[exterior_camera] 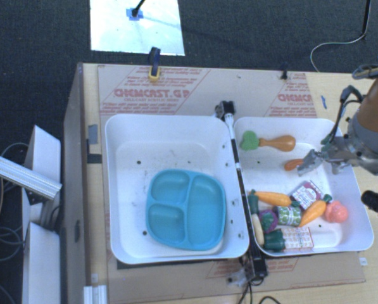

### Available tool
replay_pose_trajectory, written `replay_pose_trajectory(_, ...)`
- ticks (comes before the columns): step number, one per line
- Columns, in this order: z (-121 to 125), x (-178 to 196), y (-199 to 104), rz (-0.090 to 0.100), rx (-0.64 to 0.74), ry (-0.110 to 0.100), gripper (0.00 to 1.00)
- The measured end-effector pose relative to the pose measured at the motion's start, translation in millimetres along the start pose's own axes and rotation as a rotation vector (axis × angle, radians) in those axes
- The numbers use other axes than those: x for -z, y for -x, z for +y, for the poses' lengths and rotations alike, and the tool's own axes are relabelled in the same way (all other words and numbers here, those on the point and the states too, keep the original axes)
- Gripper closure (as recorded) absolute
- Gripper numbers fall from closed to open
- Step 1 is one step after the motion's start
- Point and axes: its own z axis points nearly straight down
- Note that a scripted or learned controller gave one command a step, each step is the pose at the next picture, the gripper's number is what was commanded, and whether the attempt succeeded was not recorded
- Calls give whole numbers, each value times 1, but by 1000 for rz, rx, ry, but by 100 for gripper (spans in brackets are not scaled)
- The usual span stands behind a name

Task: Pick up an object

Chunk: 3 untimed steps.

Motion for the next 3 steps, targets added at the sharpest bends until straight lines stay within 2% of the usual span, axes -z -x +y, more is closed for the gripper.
replay_pose_trajectory(1, -2, -66, -61, 2, 1, -2, 0)
replay_pose_trajectory(2, 60, -117, -20, 0, 0, -1, 0)
replay_pose_trajectory(3, 110, -116, 4, -1, 2, 2, 0)
